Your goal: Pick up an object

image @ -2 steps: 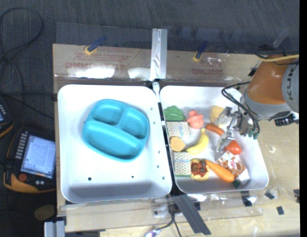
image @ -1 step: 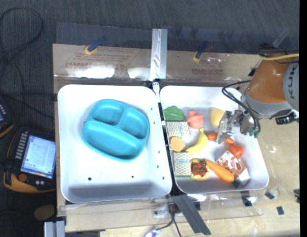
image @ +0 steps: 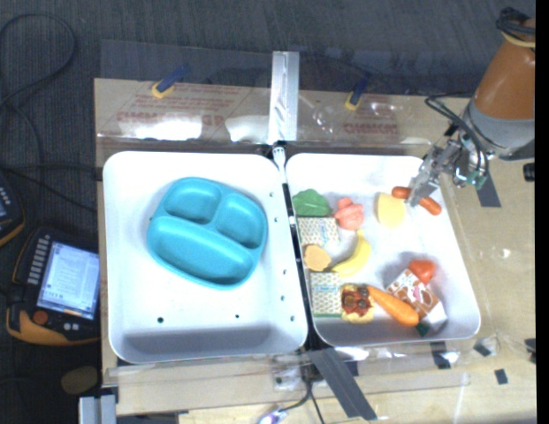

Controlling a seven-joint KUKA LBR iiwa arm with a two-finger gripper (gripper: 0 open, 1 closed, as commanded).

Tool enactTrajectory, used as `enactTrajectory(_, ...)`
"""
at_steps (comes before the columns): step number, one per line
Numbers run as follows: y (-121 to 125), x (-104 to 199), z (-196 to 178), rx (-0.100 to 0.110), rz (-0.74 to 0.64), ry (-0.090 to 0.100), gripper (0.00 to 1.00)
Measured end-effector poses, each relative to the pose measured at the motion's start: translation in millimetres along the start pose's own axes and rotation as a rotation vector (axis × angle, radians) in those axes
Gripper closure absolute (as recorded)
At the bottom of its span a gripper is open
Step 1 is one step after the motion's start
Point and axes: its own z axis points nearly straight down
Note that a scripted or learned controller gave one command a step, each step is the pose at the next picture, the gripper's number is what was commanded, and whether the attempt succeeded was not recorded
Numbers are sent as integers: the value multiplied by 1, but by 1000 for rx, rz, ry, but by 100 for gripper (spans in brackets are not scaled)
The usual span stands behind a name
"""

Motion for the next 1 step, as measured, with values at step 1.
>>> enactTrajectory(1, 24, 25, -68, -1, -367, -3, 100)
